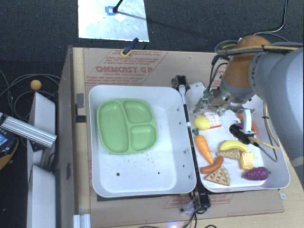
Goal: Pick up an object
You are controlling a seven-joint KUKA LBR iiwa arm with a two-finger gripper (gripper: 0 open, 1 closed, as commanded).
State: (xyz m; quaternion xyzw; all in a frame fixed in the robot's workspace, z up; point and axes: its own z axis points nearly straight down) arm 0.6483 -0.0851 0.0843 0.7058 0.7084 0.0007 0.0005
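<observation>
Gripper (210,107) hovers above lemon (202,123), beside diagonal carrot (204,147).

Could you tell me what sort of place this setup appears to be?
Most likely a robotics lab bench for pick-up trials. A grey arm reaches over a right bin of toy food, such as a carrot and banana. A left bin holds a green divided plate; loose cables lie nearby.
</observation>
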